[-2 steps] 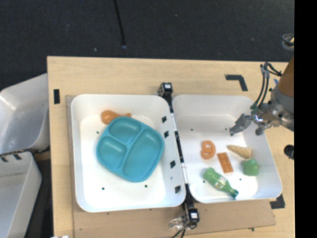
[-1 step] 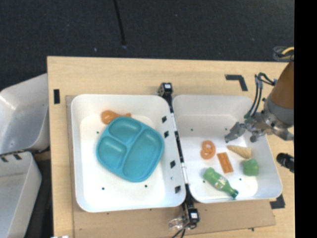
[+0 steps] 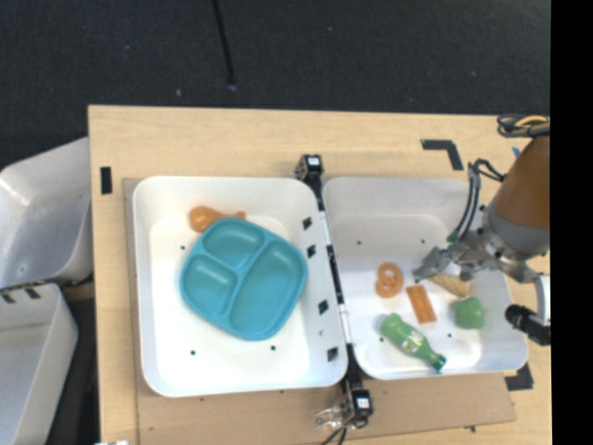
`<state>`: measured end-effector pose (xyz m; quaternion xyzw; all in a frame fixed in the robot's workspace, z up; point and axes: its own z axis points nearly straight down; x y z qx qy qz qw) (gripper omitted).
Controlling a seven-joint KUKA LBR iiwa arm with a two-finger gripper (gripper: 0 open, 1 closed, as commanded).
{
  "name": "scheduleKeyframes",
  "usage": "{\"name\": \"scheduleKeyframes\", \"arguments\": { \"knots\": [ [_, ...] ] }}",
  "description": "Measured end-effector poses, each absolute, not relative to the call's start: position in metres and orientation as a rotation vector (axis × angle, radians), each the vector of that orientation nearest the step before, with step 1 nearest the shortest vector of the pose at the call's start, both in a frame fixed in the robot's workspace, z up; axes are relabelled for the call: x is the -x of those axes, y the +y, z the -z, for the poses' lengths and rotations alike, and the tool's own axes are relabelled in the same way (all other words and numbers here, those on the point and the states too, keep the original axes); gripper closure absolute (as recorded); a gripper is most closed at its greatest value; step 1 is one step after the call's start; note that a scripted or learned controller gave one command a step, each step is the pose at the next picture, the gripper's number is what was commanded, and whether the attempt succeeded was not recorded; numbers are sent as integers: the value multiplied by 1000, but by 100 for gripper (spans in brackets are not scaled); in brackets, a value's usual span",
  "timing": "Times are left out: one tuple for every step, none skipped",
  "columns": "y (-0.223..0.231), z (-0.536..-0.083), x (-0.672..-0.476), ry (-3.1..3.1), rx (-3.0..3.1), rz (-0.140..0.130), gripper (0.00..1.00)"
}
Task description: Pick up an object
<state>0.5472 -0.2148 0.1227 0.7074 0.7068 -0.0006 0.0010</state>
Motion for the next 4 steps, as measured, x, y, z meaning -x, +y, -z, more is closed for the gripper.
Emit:
{"name": "scheduleKeyframes", "arguments": {
  "knots": [
    [-216,-136,-549,2214,-2218,-4,100],
    [-208,-190,-545,2221,-2215,-4,100],
    [-210,-226,-546,2221,-2213,-4,100],
    [-161,-238,-537,2228,-2214,-3,100]
  ]
}}
